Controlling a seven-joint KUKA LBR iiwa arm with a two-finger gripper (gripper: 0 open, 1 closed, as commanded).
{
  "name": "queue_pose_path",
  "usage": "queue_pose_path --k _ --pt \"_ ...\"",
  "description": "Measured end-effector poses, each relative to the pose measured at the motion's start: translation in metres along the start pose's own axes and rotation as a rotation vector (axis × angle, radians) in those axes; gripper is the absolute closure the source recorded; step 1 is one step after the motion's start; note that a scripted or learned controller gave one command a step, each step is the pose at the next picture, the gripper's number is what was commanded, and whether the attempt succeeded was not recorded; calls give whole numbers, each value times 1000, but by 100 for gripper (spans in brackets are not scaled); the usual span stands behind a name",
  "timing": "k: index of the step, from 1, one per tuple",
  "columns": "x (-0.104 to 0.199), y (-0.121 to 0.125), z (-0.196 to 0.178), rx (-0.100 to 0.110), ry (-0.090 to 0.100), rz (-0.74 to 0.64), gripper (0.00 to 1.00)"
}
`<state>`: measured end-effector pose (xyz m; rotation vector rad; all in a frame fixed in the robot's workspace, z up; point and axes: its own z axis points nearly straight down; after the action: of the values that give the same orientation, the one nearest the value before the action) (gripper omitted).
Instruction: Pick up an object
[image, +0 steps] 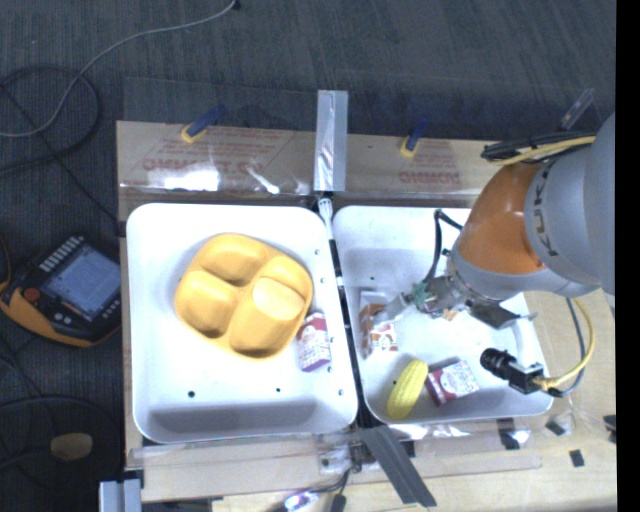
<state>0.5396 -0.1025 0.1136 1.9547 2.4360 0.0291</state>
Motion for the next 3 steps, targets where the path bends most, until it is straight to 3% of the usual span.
queue_pose_path --k 1,2,3 --pt "-6 32 4 -11 -6 5 0" --pt "23 32 -69 27 3 -244 0" --pt "-32 58 -10 25 1 -261 0"
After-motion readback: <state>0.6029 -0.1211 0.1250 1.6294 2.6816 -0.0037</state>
